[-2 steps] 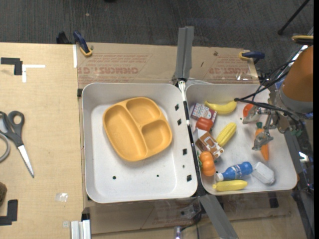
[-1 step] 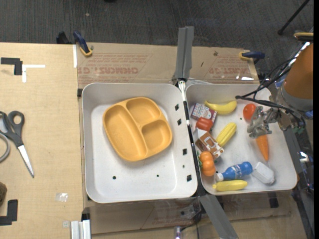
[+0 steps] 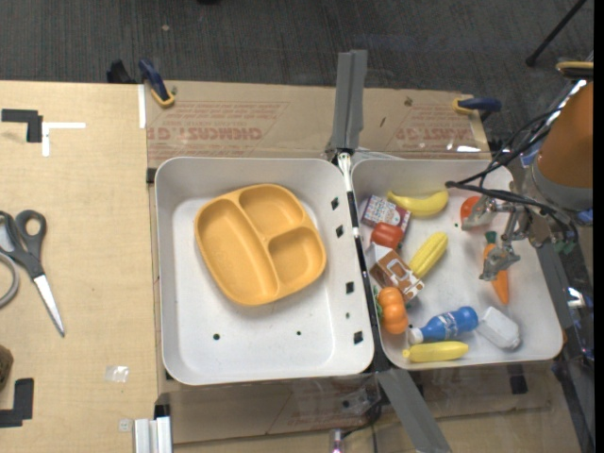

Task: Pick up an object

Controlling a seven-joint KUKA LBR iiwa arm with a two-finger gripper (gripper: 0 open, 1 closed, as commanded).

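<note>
Camera view: gripper [image 3: 497,264] hovering over right bin [image 3: 547,347], right above carrot [image 3: 501,286]. Can't tell if it's grabbed anything. Looks like approach step, nothing lifted. Next, probably: straight drop onto carrot, steer clear of white bottle [image 3: 498,328] just below.

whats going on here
A robot arm reaches in from the right, its pincer low over the right bin, right by a toy carrot. Nothing shows between its fingers yet. That bin also holds a banana, a corn cob and a blue bottle. The left bin holds a yellow divided plate.
</note>
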